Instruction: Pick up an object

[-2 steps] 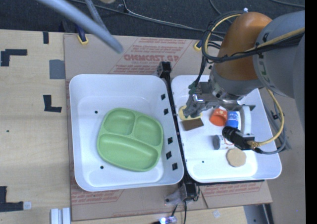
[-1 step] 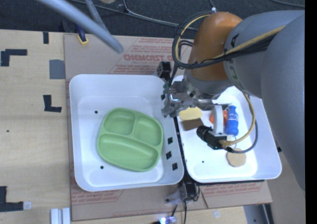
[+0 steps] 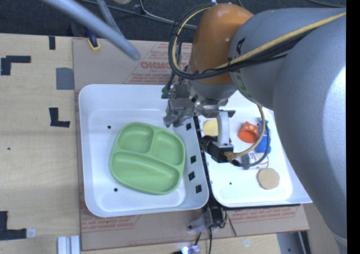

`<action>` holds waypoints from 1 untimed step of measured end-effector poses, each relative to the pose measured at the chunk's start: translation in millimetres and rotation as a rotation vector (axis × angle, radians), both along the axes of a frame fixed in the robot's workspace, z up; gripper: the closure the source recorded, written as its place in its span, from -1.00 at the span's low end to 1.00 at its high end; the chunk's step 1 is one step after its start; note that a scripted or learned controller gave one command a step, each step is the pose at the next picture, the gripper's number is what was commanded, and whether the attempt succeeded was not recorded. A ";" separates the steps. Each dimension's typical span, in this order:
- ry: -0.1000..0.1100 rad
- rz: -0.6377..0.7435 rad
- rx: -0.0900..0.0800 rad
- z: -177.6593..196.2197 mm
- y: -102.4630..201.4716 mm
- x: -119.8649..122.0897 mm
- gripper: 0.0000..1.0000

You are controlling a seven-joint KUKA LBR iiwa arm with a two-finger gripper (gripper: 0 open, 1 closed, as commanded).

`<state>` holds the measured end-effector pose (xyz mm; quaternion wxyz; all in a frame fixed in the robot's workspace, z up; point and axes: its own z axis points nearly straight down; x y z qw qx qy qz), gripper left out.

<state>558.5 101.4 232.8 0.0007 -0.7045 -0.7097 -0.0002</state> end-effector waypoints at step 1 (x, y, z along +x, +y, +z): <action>0.002 -0.004 -0.002 -0.4 -3.3 -0.4 -1.00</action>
